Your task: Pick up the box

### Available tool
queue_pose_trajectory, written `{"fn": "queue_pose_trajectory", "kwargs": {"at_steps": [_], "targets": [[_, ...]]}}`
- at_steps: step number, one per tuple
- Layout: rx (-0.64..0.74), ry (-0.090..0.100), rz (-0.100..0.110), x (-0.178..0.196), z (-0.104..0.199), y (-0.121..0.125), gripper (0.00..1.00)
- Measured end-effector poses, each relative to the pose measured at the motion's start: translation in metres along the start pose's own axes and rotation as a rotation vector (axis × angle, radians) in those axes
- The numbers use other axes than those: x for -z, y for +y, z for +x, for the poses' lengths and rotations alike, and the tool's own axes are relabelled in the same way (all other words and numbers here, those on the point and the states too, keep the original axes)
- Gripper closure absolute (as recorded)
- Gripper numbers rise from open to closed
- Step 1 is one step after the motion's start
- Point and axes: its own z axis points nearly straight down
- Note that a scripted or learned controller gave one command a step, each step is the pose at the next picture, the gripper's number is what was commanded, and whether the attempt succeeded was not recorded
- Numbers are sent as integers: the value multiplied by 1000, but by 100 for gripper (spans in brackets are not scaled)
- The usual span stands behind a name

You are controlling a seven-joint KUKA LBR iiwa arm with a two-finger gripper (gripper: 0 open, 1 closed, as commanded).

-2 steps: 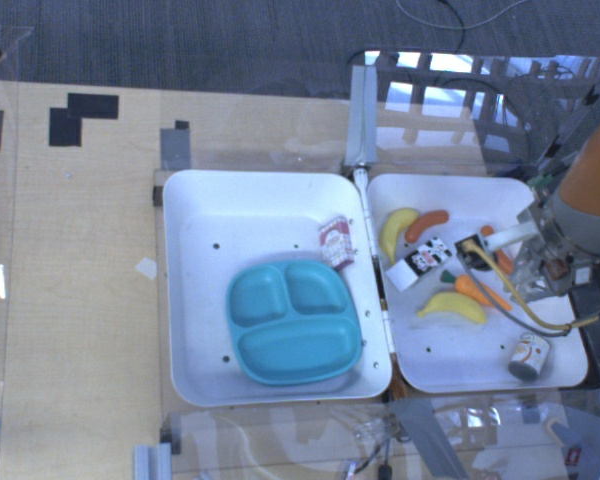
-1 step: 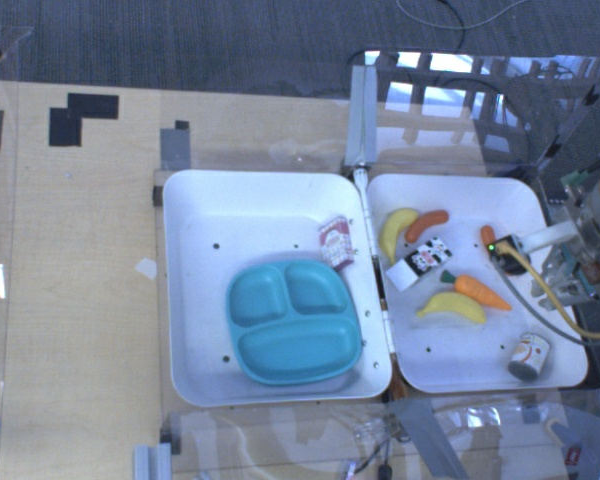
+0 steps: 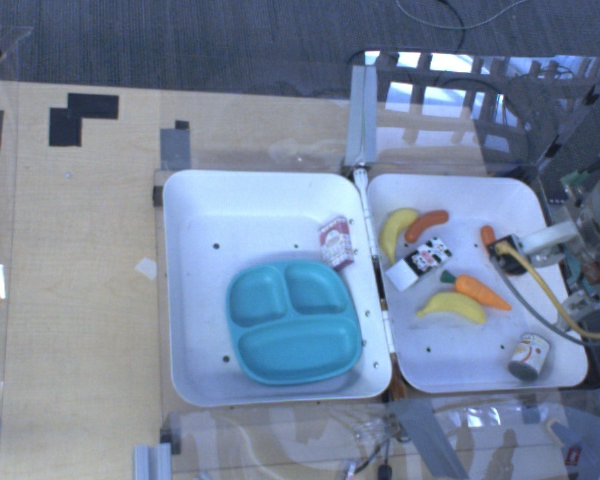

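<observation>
Glossy white plastic bins, smooth matt teal plastic tray, pale wood-grain bench.

no legible text anywhere, red-white box print too blurred, black-white cow-pattern box shows pattern only, no readable labels

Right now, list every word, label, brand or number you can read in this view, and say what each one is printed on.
No text can be read.
Small red and white packet in the left bin: printing too blurred to read.
Black and white box in the right bin: pattern or print, no legible letters.
Small can in the right bin: label markings too small to read.
</observation>
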Motion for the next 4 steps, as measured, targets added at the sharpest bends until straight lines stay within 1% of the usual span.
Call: {"fn": "queue_pose_trajectory", "kwargs": {"at_steps": [1, 2, 3, 4], "targets": [[45, -4, 1, -99, 66, 72, 0], [54, 0, 0, -87, 69, 71, 100], [7, -2, 2, -97, 33, 44, 100], [11, 1, 1, -86, 35, 43, 100]]}}
